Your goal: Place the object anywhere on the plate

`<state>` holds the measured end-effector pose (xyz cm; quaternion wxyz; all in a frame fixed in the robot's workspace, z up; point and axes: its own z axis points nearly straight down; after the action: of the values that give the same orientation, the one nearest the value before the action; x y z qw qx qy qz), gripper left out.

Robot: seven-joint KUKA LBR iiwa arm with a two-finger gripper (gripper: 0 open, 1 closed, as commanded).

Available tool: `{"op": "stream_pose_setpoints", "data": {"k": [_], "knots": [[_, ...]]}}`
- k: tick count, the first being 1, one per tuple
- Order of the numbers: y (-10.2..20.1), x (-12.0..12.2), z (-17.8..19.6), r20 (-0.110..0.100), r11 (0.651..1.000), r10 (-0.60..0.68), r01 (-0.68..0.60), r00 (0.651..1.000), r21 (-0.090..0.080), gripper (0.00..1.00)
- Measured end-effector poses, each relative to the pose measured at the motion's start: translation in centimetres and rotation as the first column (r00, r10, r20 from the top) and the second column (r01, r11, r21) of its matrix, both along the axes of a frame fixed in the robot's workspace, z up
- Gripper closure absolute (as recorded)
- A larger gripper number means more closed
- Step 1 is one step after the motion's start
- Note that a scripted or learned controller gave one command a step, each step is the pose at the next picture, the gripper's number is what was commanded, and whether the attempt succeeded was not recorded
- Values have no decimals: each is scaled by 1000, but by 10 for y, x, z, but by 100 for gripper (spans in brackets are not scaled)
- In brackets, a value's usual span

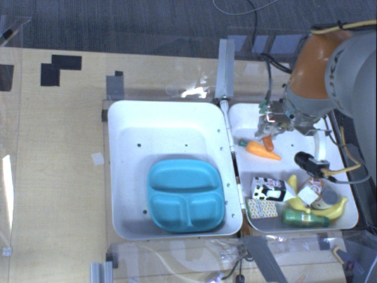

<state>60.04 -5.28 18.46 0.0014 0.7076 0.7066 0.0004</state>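
Arm: grey with an orange band, entering from the right of the frame and bent over the upper part of the right bin [351, 220].
Pincer [270, 135]: low over the upper middle of the right bin, pointing down. Its state cannot be told at this slant and size.
Object: judged to be the carrot [263, 150], the item nearest the pincer. It lies on the bin floor in the upper left part of the right bin.
Key relation: the carrot sits directly below the pincer in the frame, touching or just short of touching; which cannot be told. Its long axis runs left to right, tilted slightly down toward the right, thick end left.
Plate [186, 194]: blue, three compartments, in the lower centre of the left bin [123, 158], well apart from the carrot, to its lower left.
Other items: a banana [330, 210], a green bottle [305, 219] and small boxes lie in the lower right bin.
Task status: judged not yet done; the carrot lies off the plate.
Next move: likely a lift, then travel left across the wall between the bins.
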Motion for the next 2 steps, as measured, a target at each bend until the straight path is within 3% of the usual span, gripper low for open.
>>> {"op": "stream_pose_setpoints", "data": {"k": [1, 2], "knots": [[48, -65, 12, 0, 1000, 13, -13, 1000, 2, 100], [129, -89, 1, 0, 995, 102, -102, 995, 2, 100]]}}
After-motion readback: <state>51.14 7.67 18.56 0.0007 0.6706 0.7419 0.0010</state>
